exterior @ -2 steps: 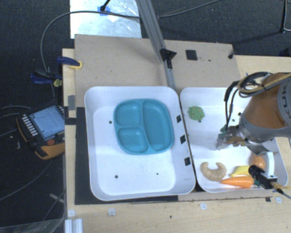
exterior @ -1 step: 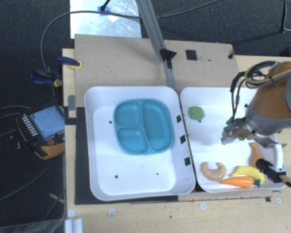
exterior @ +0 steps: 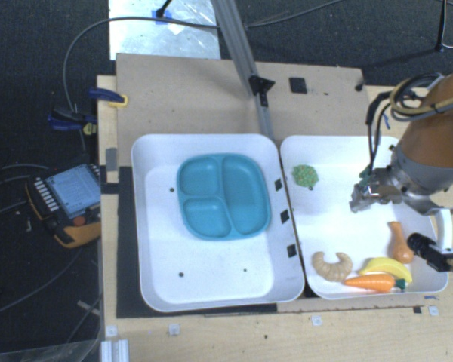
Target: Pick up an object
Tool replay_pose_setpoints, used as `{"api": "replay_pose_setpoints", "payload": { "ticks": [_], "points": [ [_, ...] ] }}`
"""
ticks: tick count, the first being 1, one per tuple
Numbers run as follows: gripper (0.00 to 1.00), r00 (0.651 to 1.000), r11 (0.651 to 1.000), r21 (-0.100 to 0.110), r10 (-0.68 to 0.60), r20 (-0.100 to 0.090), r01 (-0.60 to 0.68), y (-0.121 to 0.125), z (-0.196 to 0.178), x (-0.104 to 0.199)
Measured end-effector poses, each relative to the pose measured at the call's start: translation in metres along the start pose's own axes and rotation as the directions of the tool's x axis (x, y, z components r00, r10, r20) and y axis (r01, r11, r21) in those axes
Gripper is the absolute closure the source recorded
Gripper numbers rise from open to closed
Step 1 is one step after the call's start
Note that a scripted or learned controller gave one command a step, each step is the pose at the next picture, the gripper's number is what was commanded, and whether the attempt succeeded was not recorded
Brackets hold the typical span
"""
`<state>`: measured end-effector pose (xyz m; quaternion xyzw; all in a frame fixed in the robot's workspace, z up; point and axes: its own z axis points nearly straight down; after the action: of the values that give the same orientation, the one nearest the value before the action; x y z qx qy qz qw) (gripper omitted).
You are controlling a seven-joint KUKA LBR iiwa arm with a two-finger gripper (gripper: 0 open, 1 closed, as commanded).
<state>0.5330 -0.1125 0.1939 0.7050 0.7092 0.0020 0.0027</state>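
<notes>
Nothing is yet seen held: the gripper (exterior: pixel 366 196) hangs over the right bin (exterior: pixel 328 157); its state cannot be told.

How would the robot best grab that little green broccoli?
The broccoli sits alone in the right bin, well apart from the other food. I'd guess coming straight down from above, pinching its rounded green head across the sides, since nothing crowds it.

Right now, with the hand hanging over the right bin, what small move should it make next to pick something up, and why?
Probably shift the hand toward the near edge of the right white bin before lowering. It hangs over bare floor, while the pale curled croissant, orange carrot, yellow banana and tan pear-shaped piece cluster nearer. The small green broccoli floret is an alternative.
</notes>
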Motion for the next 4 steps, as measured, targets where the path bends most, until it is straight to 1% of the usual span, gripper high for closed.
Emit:
{"api": "replay_pose_setpoints", "payload": {
  "ticks": [1,2,3,4],
  "points": [
    [1.0,1.0,1.0,-0.001,0.0,0.001,0.0,0.002,-0.052,0.0],
    [1.0,1.0,1.0,0.002,-0.005,-0.002,0.005,0.021,-0.059,0.046],
    [1.0,1.0,1.0,0.003,-0.005,-0.002,0.005,0.044,-0.046,0.099],
    [1.0,1.0,1.0,0.003,-0.005,-0.003,0.005,0.062,-0.054,0.153]
  ]
}}
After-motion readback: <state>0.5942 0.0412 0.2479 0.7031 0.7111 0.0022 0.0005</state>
